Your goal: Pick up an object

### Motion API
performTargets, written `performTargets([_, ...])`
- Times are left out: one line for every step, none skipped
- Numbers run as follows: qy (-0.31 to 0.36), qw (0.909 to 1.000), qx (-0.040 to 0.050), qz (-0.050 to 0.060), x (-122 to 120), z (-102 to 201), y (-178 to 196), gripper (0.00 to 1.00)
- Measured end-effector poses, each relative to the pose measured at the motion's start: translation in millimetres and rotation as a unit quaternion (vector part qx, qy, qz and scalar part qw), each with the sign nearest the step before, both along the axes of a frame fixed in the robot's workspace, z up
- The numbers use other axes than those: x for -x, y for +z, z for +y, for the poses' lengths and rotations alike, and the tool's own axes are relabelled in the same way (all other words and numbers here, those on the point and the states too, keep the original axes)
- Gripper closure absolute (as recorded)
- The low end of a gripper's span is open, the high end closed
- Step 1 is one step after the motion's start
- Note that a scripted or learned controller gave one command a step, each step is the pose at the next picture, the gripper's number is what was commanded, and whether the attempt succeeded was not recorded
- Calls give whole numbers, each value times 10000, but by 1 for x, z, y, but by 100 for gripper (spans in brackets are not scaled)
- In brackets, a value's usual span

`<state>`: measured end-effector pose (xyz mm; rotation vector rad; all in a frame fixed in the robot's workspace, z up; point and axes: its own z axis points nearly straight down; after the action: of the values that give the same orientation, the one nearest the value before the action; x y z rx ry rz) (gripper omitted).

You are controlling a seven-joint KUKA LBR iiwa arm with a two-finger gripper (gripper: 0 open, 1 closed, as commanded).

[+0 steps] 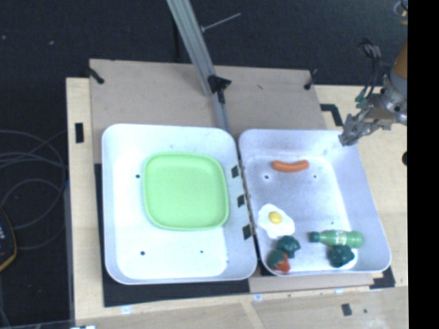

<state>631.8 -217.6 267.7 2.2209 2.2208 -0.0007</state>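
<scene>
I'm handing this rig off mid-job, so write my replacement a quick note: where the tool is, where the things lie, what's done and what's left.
Tool: over the right white bin's far right corner, with nothing seen held.
Right bin: orange toy sausage at the far side; white fried-egg toy by the left wall; green plastic bottle lying flat, with dark green toy vegetables along the near edge.
Left white bin: light green square plate.
Done: nothing picked.
Left: the whole pick.

The right bin is bare in its middle; a sausage lies near its upper wall, and toys crowd its lower edge.
</scene>
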Motion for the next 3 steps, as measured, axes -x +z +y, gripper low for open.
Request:
performTargets([3,10000,-3,-9,0,0,20,100])
performTargets([14,10000,-6,-3,-13,48,22,100])
performTargets([14,10000,-5,1,-13,97,8,100])
